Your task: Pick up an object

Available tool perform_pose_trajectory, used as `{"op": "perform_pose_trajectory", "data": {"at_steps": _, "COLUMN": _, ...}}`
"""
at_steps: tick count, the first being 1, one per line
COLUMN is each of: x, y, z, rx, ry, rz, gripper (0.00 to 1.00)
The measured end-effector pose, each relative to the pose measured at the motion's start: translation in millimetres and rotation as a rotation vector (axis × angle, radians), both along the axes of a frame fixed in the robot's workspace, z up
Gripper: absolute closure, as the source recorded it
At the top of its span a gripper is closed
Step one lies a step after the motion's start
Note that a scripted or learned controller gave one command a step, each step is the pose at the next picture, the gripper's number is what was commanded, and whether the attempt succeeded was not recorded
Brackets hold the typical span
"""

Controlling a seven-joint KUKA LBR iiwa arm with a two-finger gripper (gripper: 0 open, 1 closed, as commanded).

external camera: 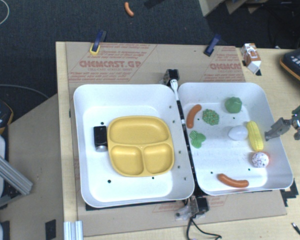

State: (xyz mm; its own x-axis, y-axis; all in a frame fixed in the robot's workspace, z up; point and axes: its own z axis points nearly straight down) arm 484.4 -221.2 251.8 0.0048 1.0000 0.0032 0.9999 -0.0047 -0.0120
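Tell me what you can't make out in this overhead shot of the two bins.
- Gripper: cut off by the camera view's right edge, so its state is unclear.
- Black block beside the yellow tray: too small to identify.
- White lump next to the corn cob: washes out against the right bin.
- Small speckled ball: pattern too fine to read.

Left bin (85, 134) holds a divided plate (139, 145) with a small block (100, 136) at its left; right bin (275, 159) holds 7 food pieces
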Motion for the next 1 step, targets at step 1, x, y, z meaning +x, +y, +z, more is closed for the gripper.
{"op": "perform_pose_trajectory", "data": {"at_steps": 1, "x": 2.7, "y": 0.8, "z": 6.5, "rx": -0.004, "ry": -0.013, "rz": 0.005, "gripper": 0.0}}
